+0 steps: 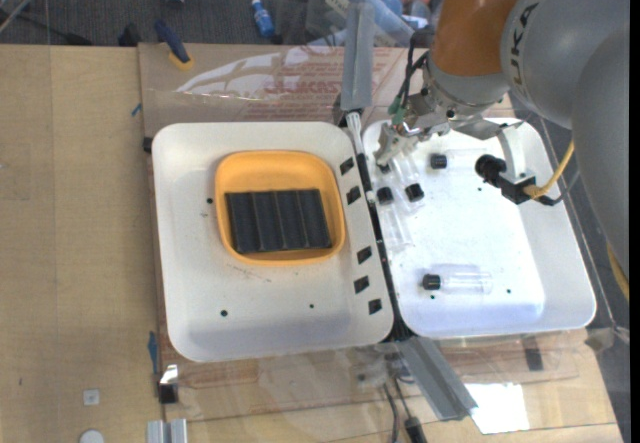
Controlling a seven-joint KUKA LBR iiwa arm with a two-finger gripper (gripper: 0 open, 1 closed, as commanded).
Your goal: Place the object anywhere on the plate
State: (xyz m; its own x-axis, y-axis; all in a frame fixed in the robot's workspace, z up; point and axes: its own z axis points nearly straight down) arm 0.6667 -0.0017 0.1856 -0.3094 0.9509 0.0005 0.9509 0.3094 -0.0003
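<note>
In the left bin [200,321] an orange plate [230,171] carries a dark ribbed object [278,221]. Farther right, the gripper [392,146] hangs over the right bin [540,271]; its state I cannot tell.

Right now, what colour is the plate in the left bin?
Orange-yellow plate, with a dark ribbed block lying on it. The camera view shows it best.

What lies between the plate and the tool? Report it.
In the camera view, the bins' adjoining rims, lined with small black tabs, separate plate and tool.
</note>
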